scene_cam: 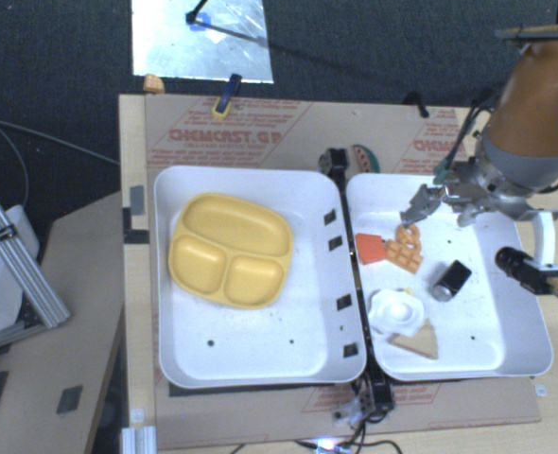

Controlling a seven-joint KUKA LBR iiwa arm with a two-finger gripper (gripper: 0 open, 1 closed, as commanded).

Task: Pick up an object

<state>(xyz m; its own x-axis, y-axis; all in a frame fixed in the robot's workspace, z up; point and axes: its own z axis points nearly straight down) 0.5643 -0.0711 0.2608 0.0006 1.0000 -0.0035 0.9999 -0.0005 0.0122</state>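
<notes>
The bench carries 2 white bins side by side. The left bin (180, 348) holds 1 yellow plate (230, 250) with 3 compartments, lying flat near the middle of that bin.

The right bin (515, 348) holds several small things. A waffle (406, 246) lies in the upper left part of this bin, and an orange piece (370, 248) touches it on its left side. A small black can (450, 280) lies on its side, to the right of the waffle and a little lower, apart from it. Near the front of the bin there is a white egg (395, 311), and a brown wedge (417, 344) lies just beside it, at its lower right.

The arm (534, 112) comes in from the right, above the upper part of the right bin. The gripper (437, 203) hangs over the upper left area of this bin. Its fingers are spread apart, and nothing is between them. One fingertip (413, 213) is just above the top edge of the waffle, very near to it; I cannot tell if it touches. The can, the egg and the wedge are all lower in the view, well apart from the gripper.
</notes>
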